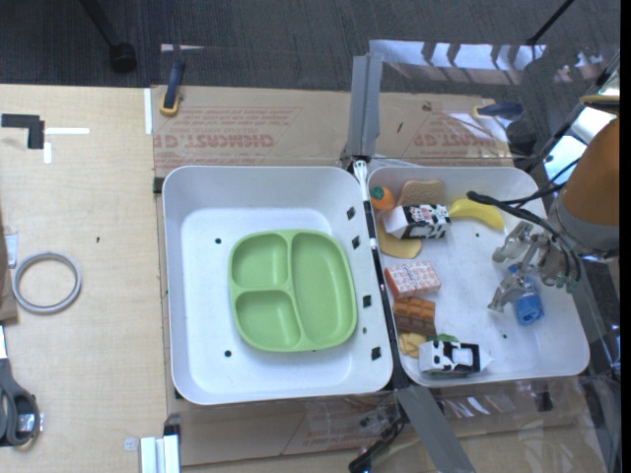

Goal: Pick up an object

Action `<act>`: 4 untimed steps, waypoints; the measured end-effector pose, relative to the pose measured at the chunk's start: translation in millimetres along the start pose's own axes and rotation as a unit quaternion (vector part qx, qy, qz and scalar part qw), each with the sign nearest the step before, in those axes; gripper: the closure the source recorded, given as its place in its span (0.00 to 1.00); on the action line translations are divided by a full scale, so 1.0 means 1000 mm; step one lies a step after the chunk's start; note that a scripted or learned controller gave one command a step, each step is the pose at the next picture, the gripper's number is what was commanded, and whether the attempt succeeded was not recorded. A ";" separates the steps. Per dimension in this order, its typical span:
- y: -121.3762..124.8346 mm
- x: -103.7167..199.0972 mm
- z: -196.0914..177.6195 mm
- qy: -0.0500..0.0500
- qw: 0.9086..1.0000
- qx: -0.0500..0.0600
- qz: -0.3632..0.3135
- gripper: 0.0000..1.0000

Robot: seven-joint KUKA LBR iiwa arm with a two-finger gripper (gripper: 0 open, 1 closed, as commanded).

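Note:
My gripper [515,282] hangs low over the right part of the right bin [562,358], coming in from the right edge. A small blue cylinder [530,309] sits right against its lower tip; I cannot make out whether it is gripped. Left of the gripper lie a yellow banana [479,211], a cow-patterned carton [426,220], a pink-orange box [412,280] and a brown waffle-like block [415,313]. A second cow-patterned carton [450,359] rests near the bin's front edge.
The left bin [187,294] holds a green divided plate [293,290]. A small orange item [382,199] and a tan bread slice [422,191] lie at the right bin's back left. A tape roll [44,282] sits on the bench at left.

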State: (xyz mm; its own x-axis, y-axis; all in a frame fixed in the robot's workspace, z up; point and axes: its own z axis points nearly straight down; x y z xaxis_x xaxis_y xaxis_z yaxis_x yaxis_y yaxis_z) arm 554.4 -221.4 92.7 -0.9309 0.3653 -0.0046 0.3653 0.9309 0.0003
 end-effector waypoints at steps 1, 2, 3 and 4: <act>-0.018 0.044 0.001 0.002 1.000 0.000 0.008 0.00; -0.017 0.043 -0.009 0.000 1.000 0.000 0.007 1.00; -0.017 0.043 -0.009 0.000 1.000 0.000 0.007 0.00; -0.016 0.041 -0.018 -0.002 1.000 0.000 0.007 1.00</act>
State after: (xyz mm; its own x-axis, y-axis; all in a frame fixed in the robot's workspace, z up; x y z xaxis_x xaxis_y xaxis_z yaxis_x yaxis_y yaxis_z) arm 509.7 -221.5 110.6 -0.9259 0.3778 -0.0076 0.3778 0.9259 -0.0005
